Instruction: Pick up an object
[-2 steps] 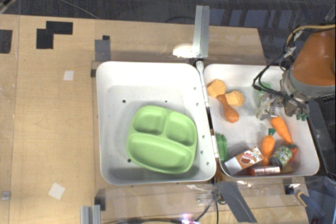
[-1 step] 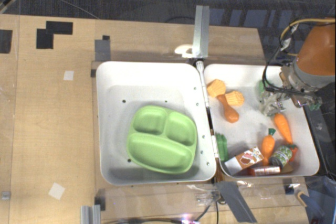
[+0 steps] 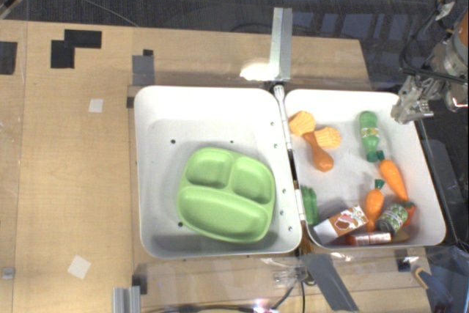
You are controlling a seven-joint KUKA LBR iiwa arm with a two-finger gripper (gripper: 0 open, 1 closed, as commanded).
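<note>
Over right bin's (image 3: 437, 179) far-right corner, gripper (image 3: 412, 105) hangs at the rim; can't tell its state, nothing visibly in it.

Risks (my read): gripper sits right at the bin wall, so a straight descent could clip the rim or land on bare floor w/ no object under it. Bottom-right items are packed touching, so a grab there may catch two or knock one aside. Round items may roll out of a pinch.

Contents: right bin has green bottle (image 3: 368, 133) nearest gripper, orange-yellow toy pieces (image 3: 315, 135) top-left, carrot (image 3: 393, 179) mid-right, 2nd carrot (image 3: 374, 203), small box (image 3: 346, 221), can (image 3: 394, 217) and a red item (image 3: 370, 237) clustered near front edge, green piece (image 3: 308, 204) against left wall. Left bin (image 3: 157, 113) holds one green divided tray (image 3: 226, 193), near centre. Pick candidates all in right bin; none lifted yet.
</note>
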